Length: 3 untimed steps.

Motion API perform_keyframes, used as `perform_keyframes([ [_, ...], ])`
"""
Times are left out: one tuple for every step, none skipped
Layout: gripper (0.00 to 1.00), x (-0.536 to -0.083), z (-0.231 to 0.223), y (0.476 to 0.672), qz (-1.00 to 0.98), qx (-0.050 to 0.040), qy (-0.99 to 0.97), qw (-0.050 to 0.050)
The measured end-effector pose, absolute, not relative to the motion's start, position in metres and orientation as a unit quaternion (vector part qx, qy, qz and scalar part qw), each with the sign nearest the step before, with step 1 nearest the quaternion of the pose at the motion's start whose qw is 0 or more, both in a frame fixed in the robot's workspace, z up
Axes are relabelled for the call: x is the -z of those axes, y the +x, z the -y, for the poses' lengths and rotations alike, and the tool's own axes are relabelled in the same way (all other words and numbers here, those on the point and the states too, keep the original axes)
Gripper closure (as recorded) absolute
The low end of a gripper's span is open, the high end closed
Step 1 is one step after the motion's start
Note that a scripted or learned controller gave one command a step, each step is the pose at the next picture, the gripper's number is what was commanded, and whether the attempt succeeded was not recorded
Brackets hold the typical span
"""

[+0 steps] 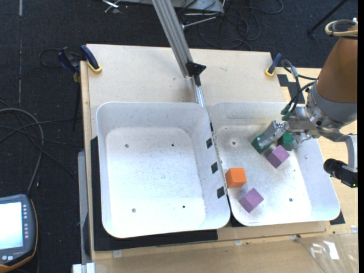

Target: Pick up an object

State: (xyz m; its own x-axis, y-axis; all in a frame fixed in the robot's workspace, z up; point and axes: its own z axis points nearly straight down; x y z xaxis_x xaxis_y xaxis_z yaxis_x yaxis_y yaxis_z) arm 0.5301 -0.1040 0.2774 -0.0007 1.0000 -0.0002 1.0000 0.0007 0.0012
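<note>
- Camera view: the grey arm (335, 78) is reaching in from the right over the right-hand bin (318, 209), and its gripper (274, 139) is sitting low inside that bin, just above or against a purple block (278, 156) near the bin's upper middle.
- A green piece is showing at the gripper, but I cannot tell whether it is an object or part of the tool, nor whether anything is being gripped; the state of the gripper is not something this view is settling.
- Judging by this, the pick is looking only under way: nothing is visibly lifting clear of the bin floor, so grasping and raising are remaining.
- Two other candidates are lying in the same bin: an orange block (236, 177) near the divider and a second purple block (251, 199) just below it, both apart from the gripper.
- The left-hand bin (108, 152) is sitting beside it on a pale wooden bench (142, 73), with clamps at the corners.
- Around the bench, dark carpet, cables and a metal pole (173, 30) are showing.
</note>
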Motion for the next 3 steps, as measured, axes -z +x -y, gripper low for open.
perform_keyframes([
  [0.0, -0.12, 0.111, 0.503, -0.708, -0.005, 0.706, 0.007],
  [0.0, -0.149, 0.12, 0.496, -0.707, -0.001, 0.707, 0.002],
  [0.0, -0.094, 0.129, 0.592, -0.708, -0.0012, 0.706, 0.003],
])
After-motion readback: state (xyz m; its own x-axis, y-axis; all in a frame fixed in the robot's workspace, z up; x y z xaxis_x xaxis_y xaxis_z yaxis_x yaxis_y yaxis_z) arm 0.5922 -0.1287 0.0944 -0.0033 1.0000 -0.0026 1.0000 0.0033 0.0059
